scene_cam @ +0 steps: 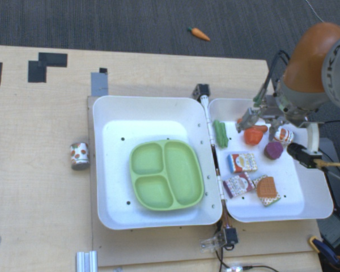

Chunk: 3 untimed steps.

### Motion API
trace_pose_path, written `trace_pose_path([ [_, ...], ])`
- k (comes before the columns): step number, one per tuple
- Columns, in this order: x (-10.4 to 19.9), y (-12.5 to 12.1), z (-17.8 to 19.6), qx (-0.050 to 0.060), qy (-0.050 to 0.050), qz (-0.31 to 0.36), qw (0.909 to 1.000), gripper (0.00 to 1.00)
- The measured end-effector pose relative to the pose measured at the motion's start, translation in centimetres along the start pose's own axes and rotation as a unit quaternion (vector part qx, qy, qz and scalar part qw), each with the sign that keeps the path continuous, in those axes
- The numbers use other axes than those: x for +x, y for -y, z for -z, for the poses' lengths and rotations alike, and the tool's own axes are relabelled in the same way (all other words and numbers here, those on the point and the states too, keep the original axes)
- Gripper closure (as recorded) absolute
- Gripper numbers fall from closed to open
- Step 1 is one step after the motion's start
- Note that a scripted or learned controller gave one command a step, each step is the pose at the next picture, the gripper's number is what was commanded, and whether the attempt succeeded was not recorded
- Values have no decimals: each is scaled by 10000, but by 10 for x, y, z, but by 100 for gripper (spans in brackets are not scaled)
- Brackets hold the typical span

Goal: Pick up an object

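right bin [314, 205] near rim: snack packs [243, 174] | mid: red toy [254, 134], likely light, stiff, slick plastic (grip its middle) | above it: my gripper [264, 117], touching or just over, fingers too blurred to tell their spread | behind: can [283, 135] half hidden

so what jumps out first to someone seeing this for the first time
Probably the green divided plate, lying alone in the left bin. Next, the arm's orange band at upper right, with the tool low over a cluster of small toy foods in the right bin, right by an orange-red piece. A stray toy carrot lies on the dark floor beyond the bench.
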State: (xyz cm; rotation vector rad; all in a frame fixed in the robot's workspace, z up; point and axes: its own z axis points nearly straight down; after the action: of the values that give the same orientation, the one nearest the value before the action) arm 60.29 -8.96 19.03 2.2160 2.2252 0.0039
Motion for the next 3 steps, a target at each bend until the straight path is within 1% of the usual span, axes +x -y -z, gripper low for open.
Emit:
trace_pose_path([
  [1, -3, 27, -103, -22, 8, -11, 10000, 0],
  [2, -3, 25, -91, -55, 8, -7, 10000, 100],
  [3, -3, 25, -92, -53, 8, -4, 10000, 0],
])
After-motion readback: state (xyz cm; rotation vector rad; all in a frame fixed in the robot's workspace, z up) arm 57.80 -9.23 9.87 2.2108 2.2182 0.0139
